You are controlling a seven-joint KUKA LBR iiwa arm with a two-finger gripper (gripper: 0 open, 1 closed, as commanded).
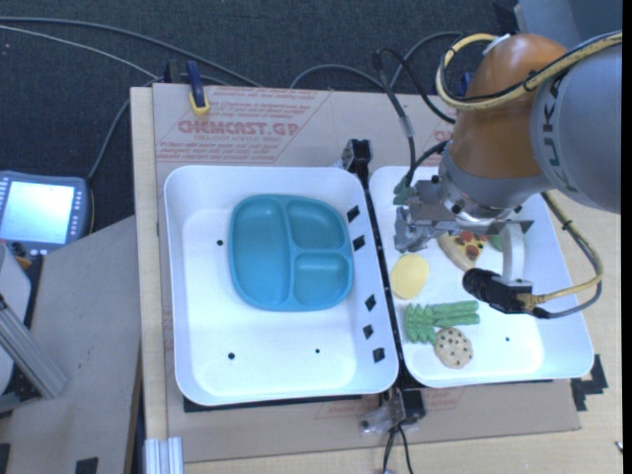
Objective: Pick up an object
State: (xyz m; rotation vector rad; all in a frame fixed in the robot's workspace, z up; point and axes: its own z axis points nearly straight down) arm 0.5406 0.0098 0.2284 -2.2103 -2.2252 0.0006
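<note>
The right bin (553,358) holds a yellow lemon-like object (410,276), a green toothed piece (439,319), a round brown cookie (453,347) and a pizza-slice toy (464,248) partly hidden under the arm. My gripper (412,233) hangs over the bin's left part, just above the yellow object, with the grey wrist and orange band behind it. Its fingertips are hard to make out against the metal parts. The left bin (197,344) carries a blue divided plate (291,253).
A black divider with clips (367,294) runs between the two bins. Black and yellow cables (523,299) loop over the right bin's middle. A cardboard sheet (242,121) lies behind the bins, and a small screen (39,210) stands at far left.
</note>
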